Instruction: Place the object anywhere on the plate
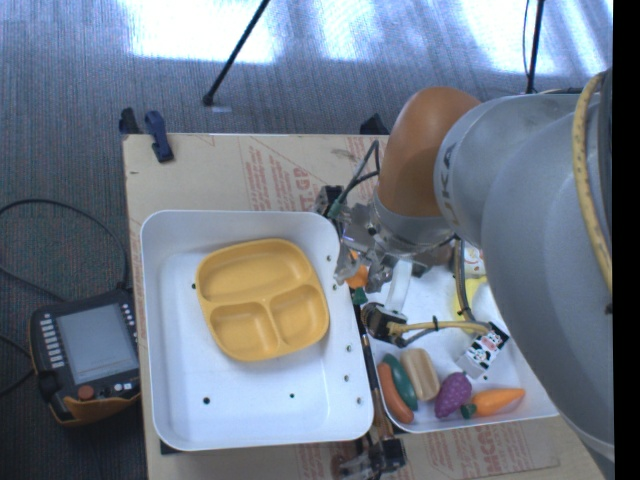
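In the right bin (520,408), nearest the camera, an orange carrot (493,401), a purple toy (452,394), a bread piece (420,372) and a small cow-print carton (484,350) are lying together. In the left bin (170,368) the yellow divided plate (262,297) is sitting. The end effector (356,268) is hanging over the rim between both bins, gripping a small orange object (357,280). A blue clamp (157,135) is sitting on the surface's (230,173) far corner.
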